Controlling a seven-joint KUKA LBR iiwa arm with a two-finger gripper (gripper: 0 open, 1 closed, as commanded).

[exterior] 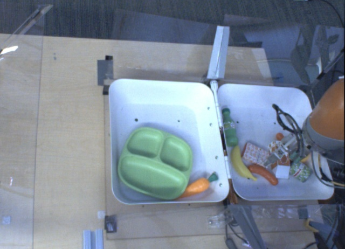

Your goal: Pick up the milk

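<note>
Milk: I take the small white carton with green print [300, 171] for it, near the right bin's [253, 92] front right corner; small and part hidden, so that is a judgement.
Pincer: the gripper [284, 150] sits low just left of the carton, by the bin's front edge. Whether it is spread or pinching anything I cannot tell, wires and clutter cover it.
Neighbours: a white block [282, 172] touches or nearly touches the carton's left side; a red sausage-like piece [264, 174], a patterned packet [254, 154] and a banana [240, 163] lie further left, a green bottle [230, 128] by the dividing wall.
Arm: its orange band [330, 114] overhangs the bin's right edge.
Left bin: a green compartment plate [155, 163] and a carrot [197, 185] at the front right corner of the left bin [156, 94].
Doing it well: I would shift right over the carton, straddle its narrow sides, keep off the white block and the bin wall, then descend squarely.
</note>
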